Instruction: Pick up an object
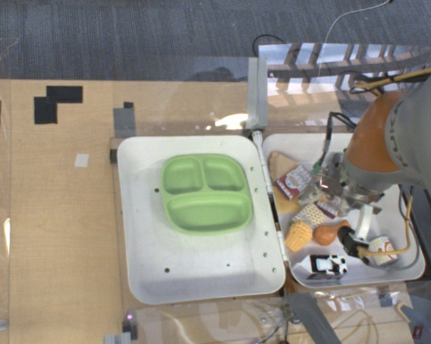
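The packet (294, 180), red and white, lies in the right bin (349, 282) towards 10 o'clock, with the gripper (329, 186) just beside it at its 3 o'clock; whether the gripper is apart or together I cannot tell, and nothing shows held in it; a pale yellow wedge (278, 163) lies at the packet's 11 o'clock, touching it, close to the bin's left wall; at the packet's 5 o'clock is a checked waffle (311, 214); below that sit the corn (299, 236) and, at the corn's 3 o'clock and touching it, an orange piece (326, 233); a black-and-white cow (328, 265) stands at the bin's 6 o'clock by the near wall; a white-and-orange thing (383, 249) lies towards 4 o'clock, too small to name; the arm (413, 134) comes in from 3 o'clock, its orange band (367, 143) over the bin's upper right; the left bin (143, 228) holds a green divided plate (206, 193) near its middle; both bins rest on the counter (54, 232)
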### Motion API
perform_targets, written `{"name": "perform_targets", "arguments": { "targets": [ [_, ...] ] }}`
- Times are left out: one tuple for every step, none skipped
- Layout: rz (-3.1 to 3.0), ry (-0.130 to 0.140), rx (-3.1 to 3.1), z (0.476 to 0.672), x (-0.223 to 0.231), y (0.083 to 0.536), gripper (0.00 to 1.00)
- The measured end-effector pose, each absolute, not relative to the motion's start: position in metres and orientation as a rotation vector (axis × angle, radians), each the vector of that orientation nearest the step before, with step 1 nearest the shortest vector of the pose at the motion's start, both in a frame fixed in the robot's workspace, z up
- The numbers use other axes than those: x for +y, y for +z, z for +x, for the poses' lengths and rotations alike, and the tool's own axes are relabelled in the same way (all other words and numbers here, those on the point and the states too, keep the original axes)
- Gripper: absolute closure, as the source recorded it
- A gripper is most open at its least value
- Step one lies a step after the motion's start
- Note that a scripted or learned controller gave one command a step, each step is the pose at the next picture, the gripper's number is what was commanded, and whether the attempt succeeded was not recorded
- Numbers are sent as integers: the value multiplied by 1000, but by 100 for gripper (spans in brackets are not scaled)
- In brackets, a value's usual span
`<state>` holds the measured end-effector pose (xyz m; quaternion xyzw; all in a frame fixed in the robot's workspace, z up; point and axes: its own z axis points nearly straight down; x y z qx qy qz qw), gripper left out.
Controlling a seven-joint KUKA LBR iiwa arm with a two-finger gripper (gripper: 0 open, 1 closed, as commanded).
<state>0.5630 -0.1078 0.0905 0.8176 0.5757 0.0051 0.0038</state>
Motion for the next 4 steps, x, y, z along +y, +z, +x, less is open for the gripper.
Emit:
{"name": "perform_targets", "arguments": {
  "targets": [
    [2510,12,1877,623,-99,89,0],
    [2066,9,2354,622,-125,89,0],
    [2061,16,2351,625,-125,103,100],
    [2057,6,2372,655,-65,187,100]
  ]
}}
